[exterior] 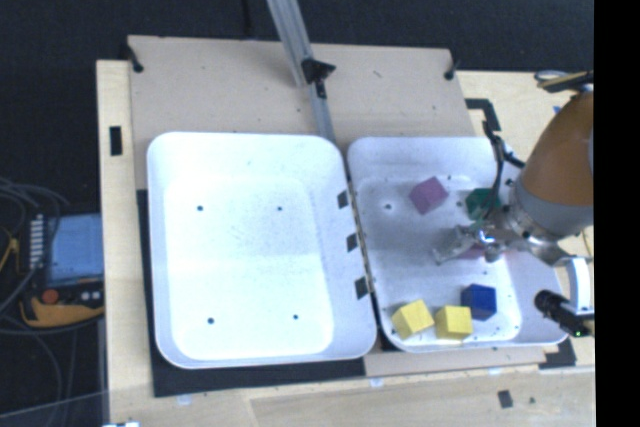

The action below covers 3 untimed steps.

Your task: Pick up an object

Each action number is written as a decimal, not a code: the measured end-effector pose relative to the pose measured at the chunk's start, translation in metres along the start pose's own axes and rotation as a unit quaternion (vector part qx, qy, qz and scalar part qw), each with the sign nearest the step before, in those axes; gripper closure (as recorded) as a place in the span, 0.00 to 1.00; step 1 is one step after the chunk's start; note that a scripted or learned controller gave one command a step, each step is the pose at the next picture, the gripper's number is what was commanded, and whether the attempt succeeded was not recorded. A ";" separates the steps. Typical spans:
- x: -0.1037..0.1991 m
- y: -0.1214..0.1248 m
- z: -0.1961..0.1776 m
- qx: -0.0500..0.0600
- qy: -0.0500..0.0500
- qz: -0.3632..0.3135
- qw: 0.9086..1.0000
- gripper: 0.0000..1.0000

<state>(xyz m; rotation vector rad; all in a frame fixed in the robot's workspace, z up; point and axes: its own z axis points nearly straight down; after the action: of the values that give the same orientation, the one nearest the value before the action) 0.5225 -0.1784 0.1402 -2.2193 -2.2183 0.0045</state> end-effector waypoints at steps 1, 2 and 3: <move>-0.002 0.001 0.043 -0.004 -0.001 0.001 1.000 0.00; -0.003 0.002 0.030 -0.006 -0.001 0.004 1.000 1.00; -0.011 0.012 -0.020 -0.006 -0.002 -0.001 1.000 1.00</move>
<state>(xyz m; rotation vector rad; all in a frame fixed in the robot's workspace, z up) 0.5342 -0.1889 0.1600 -2.2240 -2.2289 -0.0042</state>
